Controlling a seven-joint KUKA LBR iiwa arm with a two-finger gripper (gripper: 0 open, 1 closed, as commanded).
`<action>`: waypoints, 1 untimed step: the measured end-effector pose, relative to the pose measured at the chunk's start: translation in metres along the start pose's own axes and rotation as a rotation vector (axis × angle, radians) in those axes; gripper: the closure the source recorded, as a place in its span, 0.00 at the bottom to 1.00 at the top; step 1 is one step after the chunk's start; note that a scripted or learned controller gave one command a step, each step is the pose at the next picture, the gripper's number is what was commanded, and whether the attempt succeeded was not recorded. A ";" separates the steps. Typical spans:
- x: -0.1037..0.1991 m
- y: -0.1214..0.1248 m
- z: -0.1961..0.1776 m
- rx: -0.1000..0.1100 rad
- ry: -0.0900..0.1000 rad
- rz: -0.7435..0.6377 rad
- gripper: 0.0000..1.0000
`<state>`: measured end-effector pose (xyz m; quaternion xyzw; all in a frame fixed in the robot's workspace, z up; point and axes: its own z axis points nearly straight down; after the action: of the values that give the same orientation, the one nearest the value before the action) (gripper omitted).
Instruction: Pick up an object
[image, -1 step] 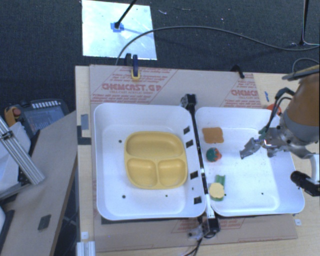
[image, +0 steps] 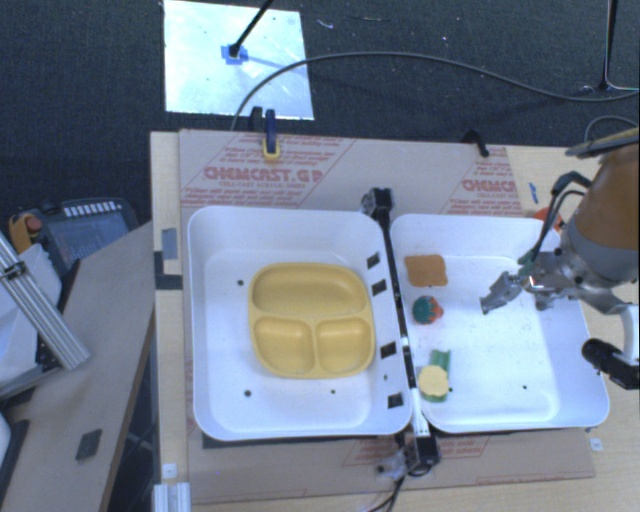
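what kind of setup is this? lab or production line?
Most likely a robotics lab test bench: two white bins clamped on a board, toy-like items such as a yellow divided tray, loose cables and a teach pendant alongside.

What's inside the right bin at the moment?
In the right bin: a brown square piece, a red-green round item, a yellow-green item. The gripper hides some floor.
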<state>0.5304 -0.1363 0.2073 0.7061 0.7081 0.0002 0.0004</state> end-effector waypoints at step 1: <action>0.006 0.005 0.060 0.004 0.001 0.001 0.00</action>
<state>0.5355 -0.1301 0.1478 0.7063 0.7079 -0.0007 -0.0014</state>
